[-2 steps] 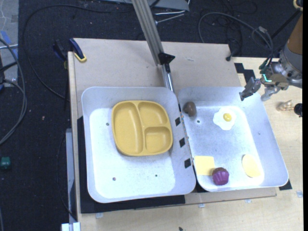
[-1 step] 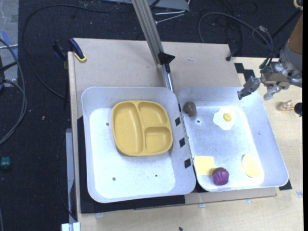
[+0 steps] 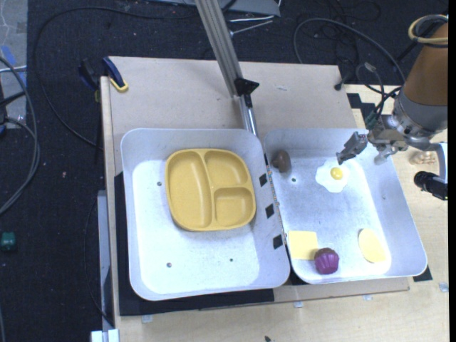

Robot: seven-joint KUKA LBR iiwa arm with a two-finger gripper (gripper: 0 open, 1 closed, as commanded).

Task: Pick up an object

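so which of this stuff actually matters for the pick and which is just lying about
For the job:
hand
fried egg toy
brown lump
yellow square slice
purple piece
pale yellow oval
right bin

Lying about:
yellow divided plate
left bin
cables

No readable text, labels, brands or numbers on the bins [image 3: 142, 191], the bench [image 3: 178, 91] or any object in them.

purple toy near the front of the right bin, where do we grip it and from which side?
Judging by its rounded, lumpy shape, take the purple toy across its widest middle, coming straight down. The yellow square touches its left side, so place the fingers front and back rather than left and right.
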